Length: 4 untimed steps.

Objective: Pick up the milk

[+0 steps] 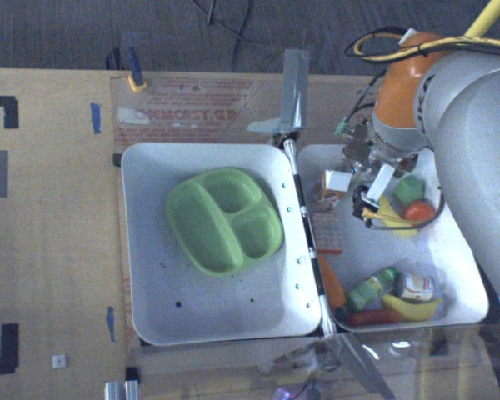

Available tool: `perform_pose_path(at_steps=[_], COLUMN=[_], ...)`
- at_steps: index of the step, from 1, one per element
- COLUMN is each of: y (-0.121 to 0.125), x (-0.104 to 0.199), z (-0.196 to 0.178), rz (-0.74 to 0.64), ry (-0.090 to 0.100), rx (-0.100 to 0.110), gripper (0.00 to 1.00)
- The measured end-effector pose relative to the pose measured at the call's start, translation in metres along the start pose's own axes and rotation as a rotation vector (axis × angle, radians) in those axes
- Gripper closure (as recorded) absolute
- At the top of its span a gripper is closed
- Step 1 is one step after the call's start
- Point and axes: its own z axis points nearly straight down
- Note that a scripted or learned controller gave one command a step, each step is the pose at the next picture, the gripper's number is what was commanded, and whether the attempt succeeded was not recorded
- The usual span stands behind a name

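The milk is a small white carton with a reddish-brown side, lying near the upper left corner of the right bin. My gripper hangs just to its right, low over the bin and close against the carton. The wrist and its bracket cover the fingertips, and I cannot make out whether anything sits between them.
Right of the gripper lie a banana, a green fruit and a red tomato. Along the bin's front are a carrot, a green bottle, a labelled jar, another banana and a red chili. A green divided plate fills the left bin.
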Motion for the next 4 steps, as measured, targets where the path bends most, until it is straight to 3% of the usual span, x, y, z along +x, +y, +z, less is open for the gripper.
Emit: perform_pose_path(at_steps=[1,2,3,4], y=[-0.033,-0.033,-0.005,-0.048], x=[0.072,0.072,0.005,-0.035], z=[-0.091,-0.091,-0.09,0.006], rz=[0.02,0.02,0.107,0.094], ry=[0.008,0.008,0.007,0.012], rx=[0.002,0.002,0.0,-0.005], gripper=[1.0,0.0,0.0,0.0])
